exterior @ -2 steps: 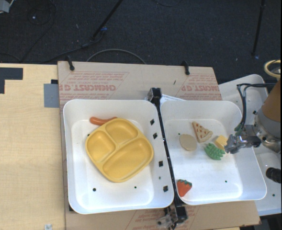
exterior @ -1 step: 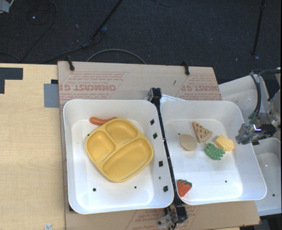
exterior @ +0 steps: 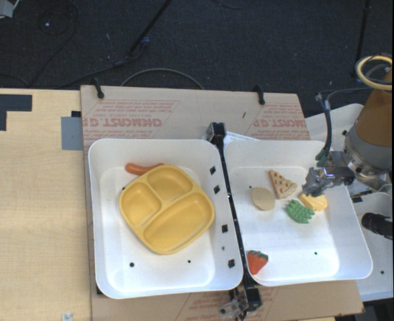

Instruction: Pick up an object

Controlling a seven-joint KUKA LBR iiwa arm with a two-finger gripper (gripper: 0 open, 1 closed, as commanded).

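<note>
In the right bin (exterior: 344,259) lie a tan pizza-slice toy (exterior: 282,183), a beige oval piece (exterior: 263,198), a green leafy piece (exterior: 299,212), a yellow piece (exterior: 316,202) and a red strawberry (exterior: 257,261) near the front left corner. My gripper (exterior: 315,182) hangs at the bin's right side, right over the yellow piece and just right of the pizza slice. Its fingertips are low, close to the yellow piece, and I cannot make out whether anything is between them.
The left bin (exterior: 110,179) holds a yellow divided plate (exterior: 166,208) with an orange carrot-like piece (exterior: 140,168) behind it. A black divider (exterior: 227,212) separates the bins. The arm's orange band (exterior: 374,109) stands at the right edge.
</note>
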